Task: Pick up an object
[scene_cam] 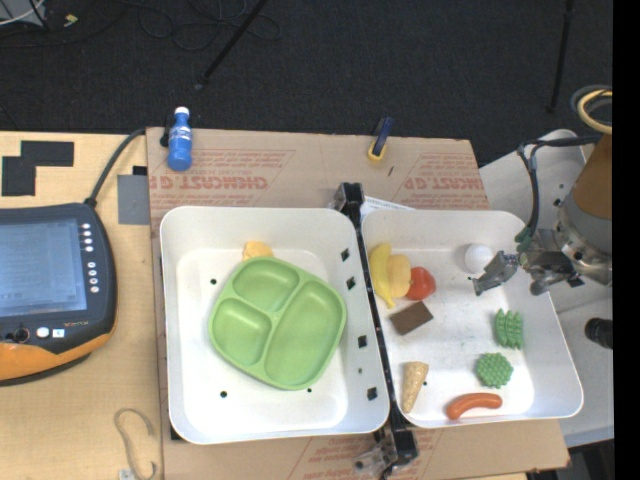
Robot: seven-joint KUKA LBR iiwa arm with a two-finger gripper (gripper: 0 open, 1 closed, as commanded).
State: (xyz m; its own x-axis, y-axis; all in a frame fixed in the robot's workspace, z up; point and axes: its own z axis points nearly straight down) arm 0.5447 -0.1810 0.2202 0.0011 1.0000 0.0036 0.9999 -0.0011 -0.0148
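Nothing has been lifted yet, as far as I can see. The likeliest pick, a white ball [477, 258], sits in the right bin [560, 368] near its far right corner, just beside the end effector [510, 271]. Its two dark fingers look spread apart with nothing between them, low at the bin's right edge. A green spiky toy [509, 328], an orange sausage [473, 404] and a brown block [410, 318] lie untouched. The grasp and lift are left.
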